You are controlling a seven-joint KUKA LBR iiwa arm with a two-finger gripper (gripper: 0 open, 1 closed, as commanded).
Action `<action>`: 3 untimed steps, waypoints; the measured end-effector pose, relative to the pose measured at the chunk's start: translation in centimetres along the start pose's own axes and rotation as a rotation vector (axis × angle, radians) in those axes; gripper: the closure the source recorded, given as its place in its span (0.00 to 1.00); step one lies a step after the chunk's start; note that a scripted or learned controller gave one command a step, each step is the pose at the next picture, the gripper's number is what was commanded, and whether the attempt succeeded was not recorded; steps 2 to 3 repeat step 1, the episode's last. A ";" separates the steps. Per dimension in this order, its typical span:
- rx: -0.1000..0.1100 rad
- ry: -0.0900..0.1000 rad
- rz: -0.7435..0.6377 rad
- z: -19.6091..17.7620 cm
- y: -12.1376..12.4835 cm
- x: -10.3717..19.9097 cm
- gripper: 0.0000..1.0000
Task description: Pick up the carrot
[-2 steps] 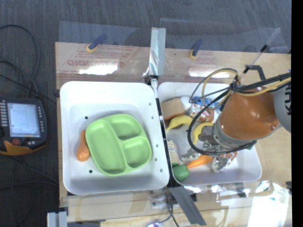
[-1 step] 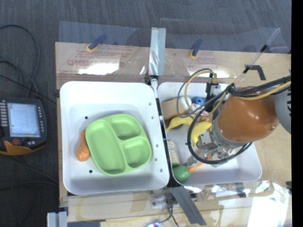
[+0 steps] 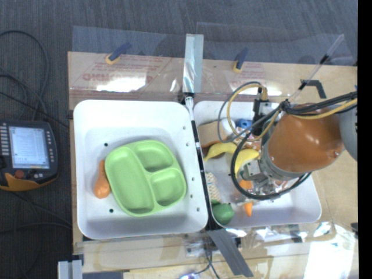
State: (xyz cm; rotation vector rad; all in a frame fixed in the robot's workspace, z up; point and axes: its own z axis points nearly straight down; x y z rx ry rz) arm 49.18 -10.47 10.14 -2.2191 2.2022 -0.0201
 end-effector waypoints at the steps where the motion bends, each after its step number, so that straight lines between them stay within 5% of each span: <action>1: -0.017 -0.008 -0.510 -12.3 -2.9 -5.2 1.00; 3: -0.017 -0.008 -0.510 -12.3 -2.9 -5.2 1.00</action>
